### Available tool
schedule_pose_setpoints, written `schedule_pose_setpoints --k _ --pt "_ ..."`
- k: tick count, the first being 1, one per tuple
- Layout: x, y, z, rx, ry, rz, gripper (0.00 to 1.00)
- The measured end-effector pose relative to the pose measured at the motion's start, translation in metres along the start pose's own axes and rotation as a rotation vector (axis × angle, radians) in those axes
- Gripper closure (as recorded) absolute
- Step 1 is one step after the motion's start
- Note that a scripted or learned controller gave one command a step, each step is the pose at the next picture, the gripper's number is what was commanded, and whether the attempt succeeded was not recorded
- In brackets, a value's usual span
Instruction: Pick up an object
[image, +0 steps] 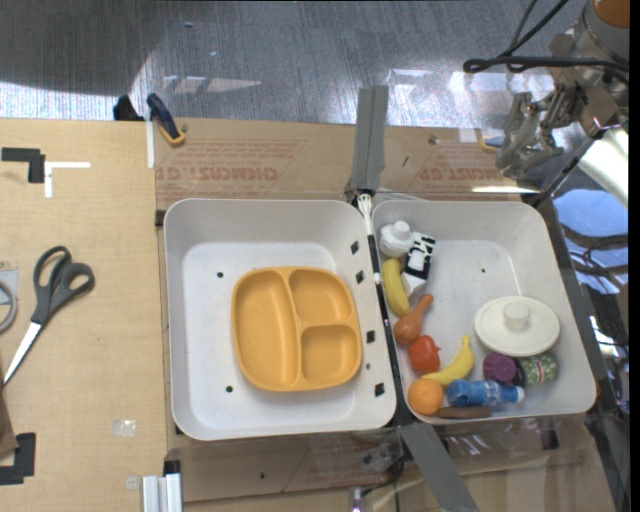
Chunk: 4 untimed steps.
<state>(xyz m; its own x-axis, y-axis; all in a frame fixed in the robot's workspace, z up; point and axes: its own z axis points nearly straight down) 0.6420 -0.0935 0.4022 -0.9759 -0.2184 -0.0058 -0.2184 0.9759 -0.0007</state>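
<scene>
The right bin holds several small items. Along its left wall lie a white bottle, a black-and-white box, a yellow banana, an orange-brown carrot-like piece and a red pepper. Near the front sit an orange, a small yellow banana, a blue bottle, a purple item and a green can. A white round lid rests above them. My gripper hangs high beyond the bin's back right corner, open, with nothing between its fingers.
The left bin holds a yellow divided plate. Scissors lie on the wooden bench at the left. A blue-and-yellow clamp sits on the cardboard behind the bins. Cables and a blue cloth crowd the right side.
</scene>
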Motion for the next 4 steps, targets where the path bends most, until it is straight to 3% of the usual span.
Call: schedule_pose_setpoints --k 1,2,3,4 --pt "-0.026 0.039 0.124 -0.001 0.003 0.013 1.00" --pt "-0.032 0.063 0.113 0.000 0.000 -0.023 1.00" --pt "-0.047 0.133 0.100 -0.001 0.000 0.088 1.00" --pt "-0.049 0.142 0.137 0.000 0.002 0.035 1.00"
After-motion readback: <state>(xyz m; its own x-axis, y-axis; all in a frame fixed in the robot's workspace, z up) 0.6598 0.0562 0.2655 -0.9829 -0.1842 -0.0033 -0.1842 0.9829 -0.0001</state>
